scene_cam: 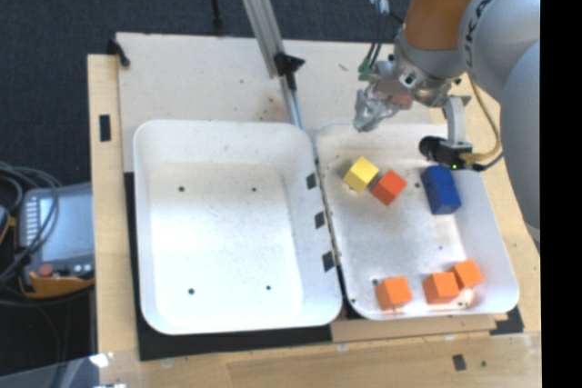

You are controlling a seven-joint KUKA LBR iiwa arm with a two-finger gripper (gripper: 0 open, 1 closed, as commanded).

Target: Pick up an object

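Observation:
My gripper (pixel 368 120) hangs over the far edge of the right bin (pixel 411 232), above and behind the blocks. A yellow block (pixel 361 174) lies just below it in the bin, touching a red-orange block (pixel 389 187). To their right lies a blue block (pixel 440 190). Three orange blocks (pixel 394 292) (pixel 441 287) (pixel 468 273) sit along the bin's near edge. Nothing shows between the fingers.
The left bin (pixel 227 223) stands beside the right one, sharing a middle rim. A slanted aluminium post (pixel 259 9) rises behind the bins. A black cable with a green light (pixel 447 152) hangs off the arm at the right bin's far right.

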